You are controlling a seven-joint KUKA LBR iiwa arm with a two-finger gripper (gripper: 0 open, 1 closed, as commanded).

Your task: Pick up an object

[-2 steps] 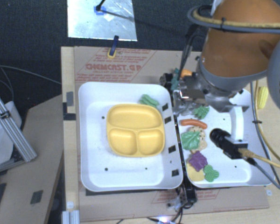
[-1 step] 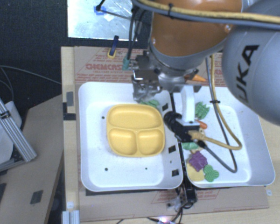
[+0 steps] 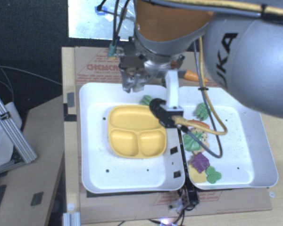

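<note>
A yellow three-compartment plate (image 3: 134, 132) lies in the left bin (image 3: 96, 168). A small green piece (image 3: 145, 99) sits just past the plate's far right corner. My gripper (image 3: 132, 83) hangs over the far edge of the left bin, a little behind the plate and left of the green piece. Nothing is visibly held in it. In the right bin (image 3: 254, 164) lie a green leafy piece (image 3: 201, 111), an orange-red piece (image 3: 199, 124), another green piece (image 3: 192, 141), a purple piece (image 3: 199, 162) and a small green piece (image 3: 213, 175).
The bulky arm covers the far right of the view and part of the right bin. An orange object (image 3: 192, 75) shows just behind the right bin's far rim. Both bins rest on a cardboard sheet (image 3: 92, 67).
</note>
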